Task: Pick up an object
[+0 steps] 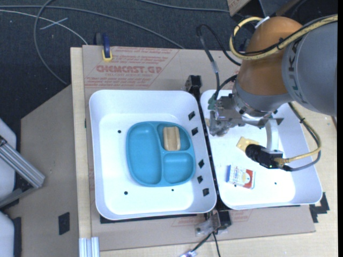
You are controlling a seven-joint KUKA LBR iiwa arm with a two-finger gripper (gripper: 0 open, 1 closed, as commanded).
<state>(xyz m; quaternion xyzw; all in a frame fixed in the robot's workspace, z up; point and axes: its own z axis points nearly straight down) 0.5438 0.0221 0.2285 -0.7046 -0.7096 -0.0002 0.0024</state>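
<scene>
My gripper [218, 123] hangs over the left part of the right bin [300, 189], close to the wall between the two bins. A small white packet with blue and red print [240, 176] lies flat in the right bin, below and to the right of the gripper. A small yellow piece [243, 143] lies just right of the gripper, partly under a black plug. In the left bin [107, 116] rests a blue divided tray [147, 159], with a tan block [171, 138] in its upper right compartment.
The grey arm with its orange band [268, 52] covers the upper part of the right bin. A black plug on a yellow cable [265, 157] hangs from the wrist above that bin. Black clips [199, 149] line the left bin's right wall. Cardboard [134, 66] lies beyond the bins.
</scene>
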